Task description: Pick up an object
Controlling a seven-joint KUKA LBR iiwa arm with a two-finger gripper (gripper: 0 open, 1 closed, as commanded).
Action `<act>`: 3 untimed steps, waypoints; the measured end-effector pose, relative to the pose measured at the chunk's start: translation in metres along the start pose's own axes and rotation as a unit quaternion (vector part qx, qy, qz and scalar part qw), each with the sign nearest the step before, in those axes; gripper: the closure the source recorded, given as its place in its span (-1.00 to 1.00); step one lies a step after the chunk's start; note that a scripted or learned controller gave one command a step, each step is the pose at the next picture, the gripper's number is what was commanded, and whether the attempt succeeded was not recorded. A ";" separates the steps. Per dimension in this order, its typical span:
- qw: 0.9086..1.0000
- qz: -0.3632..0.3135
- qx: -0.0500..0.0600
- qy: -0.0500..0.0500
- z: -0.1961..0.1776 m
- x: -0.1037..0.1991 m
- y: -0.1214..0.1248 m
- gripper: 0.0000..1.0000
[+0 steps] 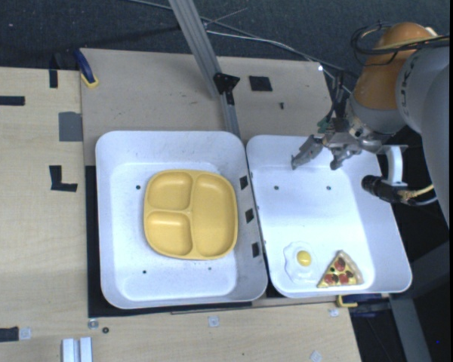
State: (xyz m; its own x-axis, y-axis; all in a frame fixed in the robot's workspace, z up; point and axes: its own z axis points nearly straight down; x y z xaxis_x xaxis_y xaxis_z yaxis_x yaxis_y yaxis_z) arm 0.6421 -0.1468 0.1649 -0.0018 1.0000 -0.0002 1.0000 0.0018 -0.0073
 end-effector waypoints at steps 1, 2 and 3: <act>1.000 0.000 -0.001 0.000 0.045 0.004 -0.003 -1.00; 1.000 0.000 -0.004 -0.001 0.081 0.005 -0.002 -1.00; 1.000 -0.001 -0.006 -0.003 0.068 0.004 -0.001 1.00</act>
State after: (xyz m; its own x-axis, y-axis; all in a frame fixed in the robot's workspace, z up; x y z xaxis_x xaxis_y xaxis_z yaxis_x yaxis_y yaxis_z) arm 0.6408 -0.1426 0.0974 -0.0033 1.0000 -0.0052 1.0000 0.0033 0.0052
